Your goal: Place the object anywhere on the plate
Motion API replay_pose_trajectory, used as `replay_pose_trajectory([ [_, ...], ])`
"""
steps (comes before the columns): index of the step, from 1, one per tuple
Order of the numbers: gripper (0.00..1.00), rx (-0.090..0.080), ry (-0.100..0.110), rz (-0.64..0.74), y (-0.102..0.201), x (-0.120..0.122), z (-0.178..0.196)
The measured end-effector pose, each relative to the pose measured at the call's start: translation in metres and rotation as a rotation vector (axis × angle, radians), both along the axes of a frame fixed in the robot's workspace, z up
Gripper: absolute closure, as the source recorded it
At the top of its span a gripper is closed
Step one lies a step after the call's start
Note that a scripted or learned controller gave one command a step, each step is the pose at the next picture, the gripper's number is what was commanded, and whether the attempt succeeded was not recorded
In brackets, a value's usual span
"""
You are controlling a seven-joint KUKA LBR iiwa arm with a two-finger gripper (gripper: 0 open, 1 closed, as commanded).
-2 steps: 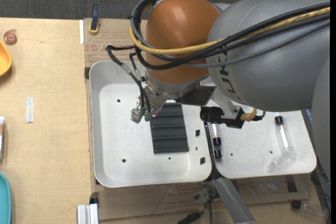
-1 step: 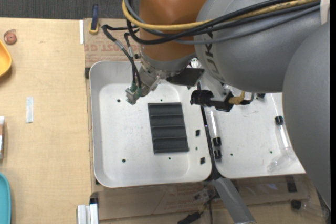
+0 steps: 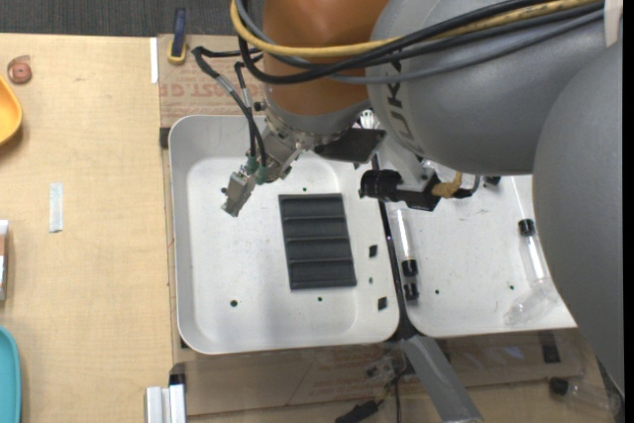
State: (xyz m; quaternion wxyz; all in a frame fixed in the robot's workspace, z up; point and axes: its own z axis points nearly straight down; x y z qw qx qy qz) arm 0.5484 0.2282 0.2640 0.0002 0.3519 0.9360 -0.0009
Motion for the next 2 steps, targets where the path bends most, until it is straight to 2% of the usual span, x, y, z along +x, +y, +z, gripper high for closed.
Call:
replay_pose_trajectory([
  [1,1.0,-0.002,0.0,0.0,-0.001,0.001,0.008],
  [2,1.0,0.0,0.001,0.287,-0.005,-0.023,0.011],
])
